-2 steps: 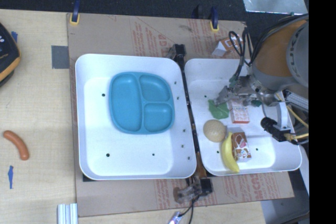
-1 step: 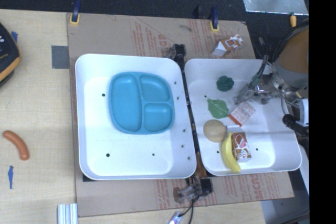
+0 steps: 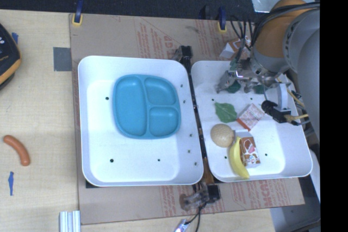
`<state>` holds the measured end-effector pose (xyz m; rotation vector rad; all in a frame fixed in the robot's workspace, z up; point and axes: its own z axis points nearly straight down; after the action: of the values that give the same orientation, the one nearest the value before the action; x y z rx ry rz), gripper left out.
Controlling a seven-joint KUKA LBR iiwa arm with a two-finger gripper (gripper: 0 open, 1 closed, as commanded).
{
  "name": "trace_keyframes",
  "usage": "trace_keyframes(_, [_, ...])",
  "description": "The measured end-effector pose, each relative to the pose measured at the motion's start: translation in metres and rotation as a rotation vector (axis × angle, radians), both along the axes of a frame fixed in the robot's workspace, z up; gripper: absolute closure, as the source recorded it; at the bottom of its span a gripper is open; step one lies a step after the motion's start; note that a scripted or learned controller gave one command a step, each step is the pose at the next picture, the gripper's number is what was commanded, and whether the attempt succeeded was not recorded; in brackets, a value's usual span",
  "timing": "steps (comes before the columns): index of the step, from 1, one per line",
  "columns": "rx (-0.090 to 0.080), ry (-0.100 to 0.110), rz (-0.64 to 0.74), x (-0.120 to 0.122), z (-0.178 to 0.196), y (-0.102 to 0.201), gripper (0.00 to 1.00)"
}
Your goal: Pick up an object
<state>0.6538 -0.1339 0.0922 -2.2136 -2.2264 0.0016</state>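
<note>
The right bin (image 3: 293, 163) holds a green leaf-shaped piece (image 3: 226, 112), a beige round lump (image 3: 222, 135), a yellow banana (image 3: 236, 159) and two red-and-white packets (image 3: 250, 116) (image 3: 250, 151). My gripper (image 3: 234, 83) hangs low over the bin's far left part, just beyond the green piece. The grey arm with its orange band (image 3: 283, 24) comes in from the upper right. From this slant it is too small to make out whether anything is in its grasp.
A blue divided plate (image 3: 145, 105) lies in the left bin (image 3: 98, 160). An orange sausage (image 3: 17, 149) rests on the bench at the far left, and a black-and-yellow device (image 3: 6, 60) is at the left edge. Cables (image 3: 283, 111) trail over the right bin's far right side.
</note>
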Motion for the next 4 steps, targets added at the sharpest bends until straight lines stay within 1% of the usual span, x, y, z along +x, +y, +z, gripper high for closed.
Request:
trace_keyframes(1, [0.001, 0.000, -0.001, 0.003, 0.001, -0.030, 0.00])
trace_keyframes(2, [0.000, 0.001, 0.002, 0.003, 0.011, -0.030, 1.00])
trace_keyframes(3, [-0.001, 0.002, 0.000, 0.002, 0.001, -0.003, 1.00])
trace_keyframes(4, [0.000, 0.001, 0.000, -0.038, 0.100, 0.049, 1.00])
